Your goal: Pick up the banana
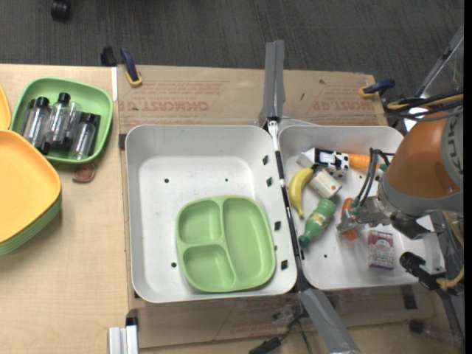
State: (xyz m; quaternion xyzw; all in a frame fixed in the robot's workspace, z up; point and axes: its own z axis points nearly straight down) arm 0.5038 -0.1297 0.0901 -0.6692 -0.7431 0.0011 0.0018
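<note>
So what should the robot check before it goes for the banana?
1. Banana in view in the right bin: ok.
2. Top of banana uncovered: ok.
3. Room around banana: not ok, white block and green bottle sit close beside it.
4. Pincer over banana: not ok, it is off to the side, past the bottle.
5. Pincer holding nothing: cannot tell.

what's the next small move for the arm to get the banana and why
Probably shift the end effector toward the left of the camera view and a little up, to sit over the banana. The banana lies in the right bin near the divider, above the green bottle, while the end effector hangs to the right of that bottle with nothing of the banana under it.
</note>
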